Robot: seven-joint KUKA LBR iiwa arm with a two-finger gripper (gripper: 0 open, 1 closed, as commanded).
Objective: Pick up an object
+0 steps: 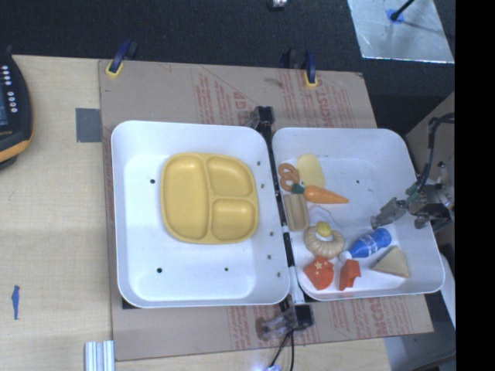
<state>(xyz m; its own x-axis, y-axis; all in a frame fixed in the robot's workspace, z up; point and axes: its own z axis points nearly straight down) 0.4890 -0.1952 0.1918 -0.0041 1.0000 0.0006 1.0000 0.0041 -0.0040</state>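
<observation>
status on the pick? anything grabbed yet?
Done: nothing looks grabbed. The toy orange carrot, small blue plastic bottle and pale wedge-shaped block all lie in the right white bin. In hand: the hand sits low at that bin's right side, just above the bottle, with nothing visibly between its fingers. Left: the whole grasp and lift. The yellow divided plate lies in the left white bin.
</observation>
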